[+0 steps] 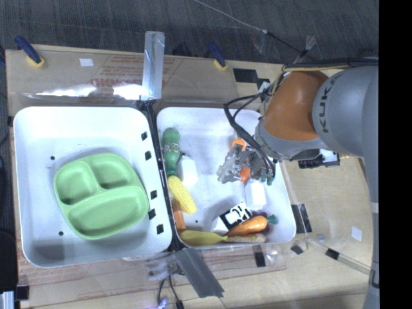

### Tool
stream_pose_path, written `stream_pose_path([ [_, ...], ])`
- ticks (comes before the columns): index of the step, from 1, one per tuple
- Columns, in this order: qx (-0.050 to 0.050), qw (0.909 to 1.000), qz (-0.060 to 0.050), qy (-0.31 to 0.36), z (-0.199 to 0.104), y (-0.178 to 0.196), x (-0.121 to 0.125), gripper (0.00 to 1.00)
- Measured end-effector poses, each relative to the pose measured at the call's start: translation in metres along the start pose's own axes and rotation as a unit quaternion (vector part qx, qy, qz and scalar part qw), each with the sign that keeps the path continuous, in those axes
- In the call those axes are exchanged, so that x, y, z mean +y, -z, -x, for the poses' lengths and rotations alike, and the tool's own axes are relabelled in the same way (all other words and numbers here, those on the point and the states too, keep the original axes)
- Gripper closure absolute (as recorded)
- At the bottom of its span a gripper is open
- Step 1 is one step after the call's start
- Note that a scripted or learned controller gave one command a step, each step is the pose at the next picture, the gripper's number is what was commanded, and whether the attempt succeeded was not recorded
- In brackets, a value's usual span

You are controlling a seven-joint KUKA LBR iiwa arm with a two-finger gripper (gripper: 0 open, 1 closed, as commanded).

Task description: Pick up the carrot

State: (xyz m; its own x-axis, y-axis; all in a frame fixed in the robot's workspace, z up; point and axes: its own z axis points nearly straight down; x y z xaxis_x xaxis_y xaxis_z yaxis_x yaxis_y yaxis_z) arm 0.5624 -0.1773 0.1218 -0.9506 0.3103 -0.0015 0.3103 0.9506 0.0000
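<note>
the carrot (250, 224) lies at the lower right of the right bin (207, 116), beside a black-and-white block (233, 215). the gripper (237, 167) hovers mid-bin above it; i cannot tell its opening. best to descend centred, jaws across the carrot's width.

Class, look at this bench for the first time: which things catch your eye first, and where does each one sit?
The big grey arm with its orange band reaches in from the right, its gripper hanging over the right bin. A bright green divided plate lies in the left bin. In the right bin, the carrot lies near the front wall, with a yellow corn cob by the left wall.
</note>
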Motion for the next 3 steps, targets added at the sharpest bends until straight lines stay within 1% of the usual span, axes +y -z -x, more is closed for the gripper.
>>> stream_pose_path([
  [1,-0.001,0.9999,0.001,-0.013,0.001,0.032,0.045,1.0],
  [2,0.0,0.9889,0.0,-0.149,-0.008,0.047,0.083,1.0],
  [3,-0.001,0.9999,0.0,-0.014,0.017,0.083,0.049,1.0],
])
